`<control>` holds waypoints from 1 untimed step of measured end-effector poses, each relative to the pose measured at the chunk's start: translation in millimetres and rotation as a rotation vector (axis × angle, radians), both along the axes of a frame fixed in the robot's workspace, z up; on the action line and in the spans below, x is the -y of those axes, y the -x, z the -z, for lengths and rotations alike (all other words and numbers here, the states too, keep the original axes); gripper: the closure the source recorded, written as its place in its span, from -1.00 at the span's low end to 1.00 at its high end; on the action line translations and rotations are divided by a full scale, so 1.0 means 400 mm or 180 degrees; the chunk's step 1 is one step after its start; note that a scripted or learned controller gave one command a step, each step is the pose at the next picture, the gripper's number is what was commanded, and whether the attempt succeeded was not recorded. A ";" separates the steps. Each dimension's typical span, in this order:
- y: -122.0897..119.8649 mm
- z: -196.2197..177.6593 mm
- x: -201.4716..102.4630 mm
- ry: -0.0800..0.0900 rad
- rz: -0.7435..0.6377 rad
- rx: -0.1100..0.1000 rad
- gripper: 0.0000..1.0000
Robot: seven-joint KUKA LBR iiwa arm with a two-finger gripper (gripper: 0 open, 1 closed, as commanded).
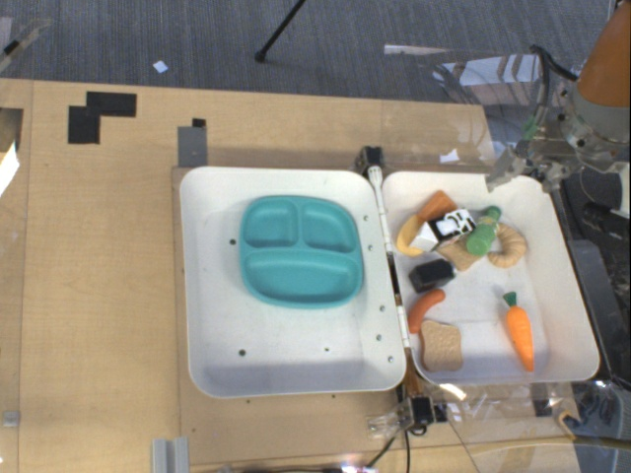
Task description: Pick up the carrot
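Task not started: carrot [519, 331] lies untouched in right bin [575, 294], near front corner. Gripper [537, 161] sits above the bin's far edge; its grasp state cannot be told

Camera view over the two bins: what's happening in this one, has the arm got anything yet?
Nothing is picked up yet. The KUKA arm sits at the upper right, above the far corner of the right bin, with its end effector near that corner and away from the toys. The carrot lies untouched near the bin's front right, green top pointing away from the front edge. The left bin holds a teal divided plate.
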State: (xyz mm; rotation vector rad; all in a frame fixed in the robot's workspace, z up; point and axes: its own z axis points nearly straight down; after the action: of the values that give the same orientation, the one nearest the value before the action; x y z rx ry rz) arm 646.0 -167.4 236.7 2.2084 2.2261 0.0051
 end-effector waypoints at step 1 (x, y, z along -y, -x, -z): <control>0.195 0.145 0.010 0.0001 -0.0791 -0.0013 -1.00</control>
State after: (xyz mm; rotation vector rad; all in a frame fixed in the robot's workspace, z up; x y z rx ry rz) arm 568.2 -171.4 178.8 1.9175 2.4852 0.0013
